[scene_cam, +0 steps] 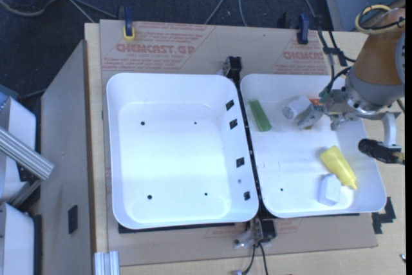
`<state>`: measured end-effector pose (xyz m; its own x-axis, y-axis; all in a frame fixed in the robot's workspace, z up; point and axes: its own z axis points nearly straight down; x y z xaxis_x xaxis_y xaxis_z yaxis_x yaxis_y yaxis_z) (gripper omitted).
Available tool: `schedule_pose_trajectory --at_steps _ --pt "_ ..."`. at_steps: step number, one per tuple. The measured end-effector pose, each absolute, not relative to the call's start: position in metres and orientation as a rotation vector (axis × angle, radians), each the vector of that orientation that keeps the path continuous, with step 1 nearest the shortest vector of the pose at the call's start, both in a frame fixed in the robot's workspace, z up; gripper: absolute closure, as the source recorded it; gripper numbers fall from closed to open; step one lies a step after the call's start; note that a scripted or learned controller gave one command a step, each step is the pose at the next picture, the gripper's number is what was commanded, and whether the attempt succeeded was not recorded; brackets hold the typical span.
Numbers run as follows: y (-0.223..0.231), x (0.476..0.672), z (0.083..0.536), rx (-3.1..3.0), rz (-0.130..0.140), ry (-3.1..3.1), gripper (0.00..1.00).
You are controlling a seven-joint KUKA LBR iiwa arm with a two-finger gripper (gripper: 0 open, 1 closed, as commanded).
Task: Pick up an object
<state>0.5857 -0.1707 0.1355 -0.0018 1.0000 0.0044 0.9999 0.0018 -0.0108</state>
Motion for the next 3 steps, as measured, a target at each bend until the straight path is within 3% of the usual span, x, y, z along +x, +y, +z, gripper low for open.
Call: schedule_pose_trajectory --at_steps 1,2,3 --pt "-0.149 0.597 0.082 -2.215 0.002 -2.221 0.00" --pt "-0.218 0.631 0.086 -2.222 -0.004 -2.218 0.00" --pt "-0.089 0.625 0.137 -2.208 -0.007 -2.234 0.00"
